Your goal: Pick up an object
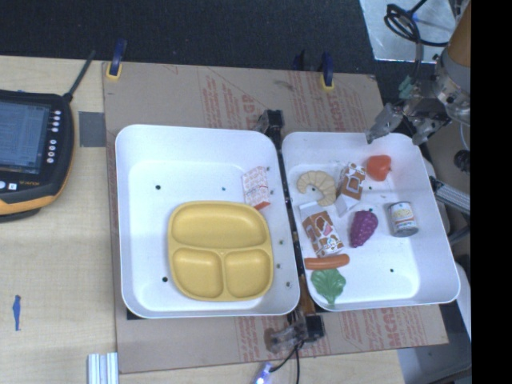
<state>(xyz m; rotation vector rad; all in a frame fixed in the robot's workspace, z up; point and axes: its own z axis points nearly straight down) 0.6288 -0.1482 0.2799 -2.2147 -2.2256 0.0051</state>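
Observation:
The right bin (432, 282) holds a croissant (317, 184), a brown snack packet (352, 181), a red-orange tomato (379, 166), a small can (402, 218), purple grapes (363, 227), a printed packet (322, 232), a sausage (326, 262) and a green leaf (328, 284). My gripper (395, 137) hangs over the bin's far rim, just above and behind the tomato. Its fingers are spread open with nothing between them.
The left bin (136, 158) holds a yellow divided plate (220, 250) and a small red-and-white packet (256, 186) near its right wall. A pendant with a screen (28, 146) lies on the bench at far left. Blue clamps (326, 66) pin the cardboard's far edge.

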